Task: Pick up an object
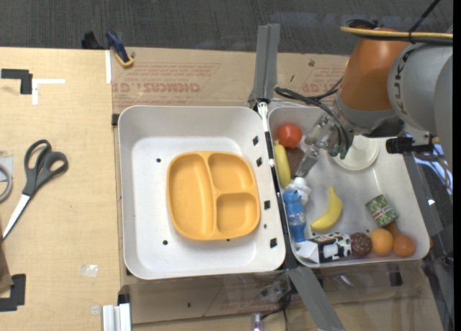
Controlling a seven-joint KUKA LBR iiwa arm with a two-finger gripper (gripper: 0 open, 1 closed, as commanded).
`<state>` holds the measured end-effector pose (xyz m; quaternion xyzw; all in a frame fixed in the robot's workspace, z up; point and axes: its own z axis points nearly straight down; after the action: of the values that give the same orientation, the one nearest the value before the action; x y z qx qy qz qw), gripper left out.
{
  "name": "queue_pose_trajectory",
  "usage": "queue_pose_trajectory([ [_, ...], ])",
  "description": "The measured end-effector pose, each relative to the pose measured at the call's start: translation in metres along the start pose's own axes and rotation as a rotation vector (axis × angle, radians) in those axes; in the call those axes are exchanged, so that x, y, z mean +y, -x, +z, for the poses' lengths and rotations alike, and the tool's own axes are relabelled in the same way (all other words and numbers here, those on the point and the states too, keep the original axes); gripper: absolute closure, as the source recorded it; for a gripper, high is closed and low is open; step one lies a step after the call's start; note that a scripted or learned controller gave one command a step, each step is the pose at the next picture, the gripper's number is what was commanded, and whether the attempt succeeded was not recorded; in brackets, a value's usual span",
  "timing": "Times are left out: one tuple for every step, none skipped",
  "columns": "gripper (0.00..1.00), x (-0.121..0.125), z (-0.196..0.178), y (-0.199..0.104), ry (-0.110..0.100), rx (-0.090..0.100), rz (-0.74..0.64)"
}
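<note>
1. I see the gripper (311, 155) low in the right bin (414, 200), between the tomato (289, 134) and the white bowl (358, 153).
2. Its fingers (305, 165) look slightly apart with nothing between them, though the view is too small to be sure.
3. One banana (328, 211) lies mid-bin, just below the gripper; the blue bottle (294, 213) lies against the left wall.
4. The left bin (137, 178) holds a yellow divided plate (213, 195).
5. Scissors (36, 171) rest on the counter (57, 250).
</note>
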<state>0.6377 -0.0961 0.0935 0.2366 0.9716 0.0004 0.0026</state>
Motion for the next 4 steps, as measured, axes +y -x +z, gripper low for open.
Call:
queue_pose_trajectory([
  [0.00,-0.070,-0.072,0.019,-0.002,-0.001,0.064],
  [0.00,-0.055,-0.002,-0.037,-0.002,0.003,-0.011],
  [0.00,-0.009,-0.020,0.013,-0.001,-0.001,0.099],
  [0.00,0.005,-0.001,0.006,-0.001,0.000,0.332],
])
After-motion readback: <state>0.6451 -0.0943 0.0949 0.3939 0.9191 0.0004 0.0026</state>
